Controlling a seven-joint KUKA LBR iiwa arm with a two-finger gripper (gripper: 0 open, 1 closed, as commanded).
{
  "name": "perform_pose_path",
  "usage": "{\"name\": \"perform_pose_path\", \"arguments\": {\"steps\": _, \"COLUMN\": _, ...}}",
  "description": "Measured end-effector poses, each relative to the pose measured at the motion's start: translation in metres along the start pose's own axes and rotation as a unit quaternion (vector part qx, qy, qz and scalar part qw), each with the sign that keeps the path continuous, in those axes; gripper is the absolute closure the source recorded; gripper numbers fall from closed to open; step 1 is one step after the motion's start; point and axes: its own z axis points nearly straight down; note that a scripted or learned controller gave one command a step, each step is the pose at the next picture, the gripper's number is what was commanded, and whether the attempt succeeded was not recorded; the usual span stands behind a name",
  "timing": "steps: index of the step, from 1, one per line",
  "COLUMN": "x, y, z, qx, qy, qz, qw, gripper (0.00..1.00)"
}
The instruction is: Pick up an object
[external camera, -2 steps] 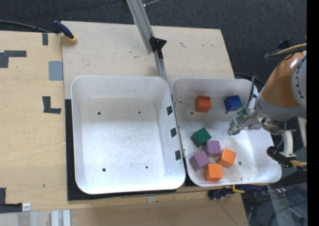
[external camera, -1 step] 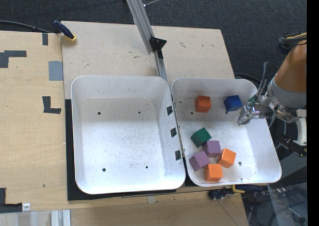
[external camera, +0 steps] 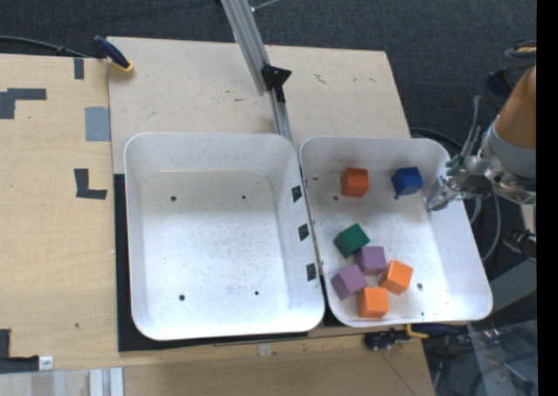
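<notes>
The gripper (external camera: 438, 194) sits at the right rim of the right bin (external camera: 462, 250), just beside the blue cube (external camera: 406, 180); whether it is wide or narrow cannot be told, and nothing shows in its hold. Left of the blue cube lies an orange cube (external camera: 354, 181), with the green cube (external camera: 351, 239) and a tight cluster of purple and orange cubes nearer the bin's front edge. A descent this close to the rim could strike the wall or push the blue cube aside instead of straddling it.

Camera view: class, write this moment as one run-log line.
gripper: at right bin right rim, beside blue block | held: nothing seen | blocks: seven in right bin | stage: no pick yet
</notes>
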Motion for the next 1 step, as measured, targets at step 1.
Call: {"name": "perform_pose_path", "arguments": {"steps": 1, "x": 0.0001, "y": 0.0012, "z": -0.0483, "qx": -0.002, "qy": -0.001, "qz": -0.001, "qw": 1.0, "gripper": 1.0}}
